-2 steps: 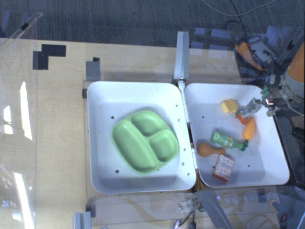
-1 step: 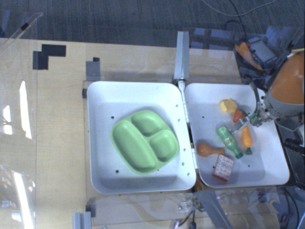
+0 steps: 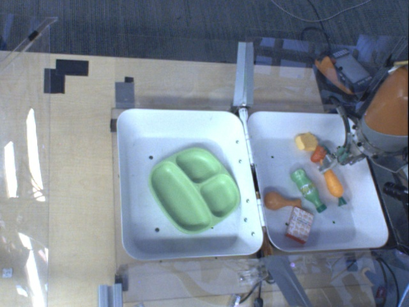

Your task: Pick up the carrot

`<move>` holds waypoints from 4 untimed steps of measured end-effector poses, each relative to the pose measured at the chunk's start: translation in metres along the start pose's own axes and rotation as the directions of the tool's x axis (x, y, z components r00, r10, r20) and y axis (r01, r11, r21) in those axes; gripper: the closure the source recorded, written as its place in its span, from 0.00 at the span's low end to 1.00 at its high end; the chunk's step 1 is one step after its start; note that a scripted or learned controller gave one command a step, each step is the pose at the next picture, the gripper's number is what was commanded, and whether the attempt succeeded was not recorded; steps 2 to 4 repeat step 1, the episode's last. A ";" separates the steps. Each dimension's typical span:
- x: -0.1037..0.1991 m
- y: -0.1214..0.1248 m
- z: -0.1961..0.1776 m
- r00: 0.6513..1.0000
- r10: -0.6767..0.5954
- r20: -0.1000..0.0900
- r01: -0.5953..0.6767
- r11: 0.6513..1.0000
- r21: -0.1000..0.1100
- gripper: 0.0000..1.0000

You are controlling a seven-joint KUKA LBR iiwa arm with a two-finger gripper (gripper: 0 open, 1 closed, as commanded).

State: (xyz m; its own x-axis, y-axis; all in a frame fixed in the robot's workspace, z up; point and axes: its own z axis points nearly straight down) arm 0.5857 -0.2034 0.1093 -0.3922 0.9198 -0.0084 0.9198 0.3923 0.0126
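Note:
The carrot (image 3: 333,183) is orange with a small green tip and lies in the right part of the right bin (image 3: 358,235), pointing toward the front right. My gripper (image 3: 337,159) hangs just above and behind the carrot's upper end, close to a small red-orange piece (image 3: 317,155). The grey arm with its orange band (image 3: 388,107) reaches in from the right. Whether the gripper touches the carrot is not visible.
The right bin also holds a yellow piece (image 3: 306,141), a green bottle (image 3: 308,189), a brown drumstick-shaped toy (image 3: 281,201) and a small red-and-tan box (image 3: 299,225). A green divided plate (image 3: 195,187) sits in the left bin (image 3: 137,139). Cables lie behind the bench.

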 end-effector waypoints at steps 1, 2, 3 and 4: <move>0.091 0.034 -0.094 0.998 -0.059 -0.005 0.059 0.998 0.005 1.00; 0.091 0.034 -0.094 0.998 -0.059 -0.005 0.059 0.998 0.005 1.00; 0.091 0.034 -0.094 0.998 -0.059 -0.005 0.059 0.998 0.005 1.00; 0.091 0.034 -0.094 0.998 -0.059 -0.005 0.059 0.998 0.005 1.00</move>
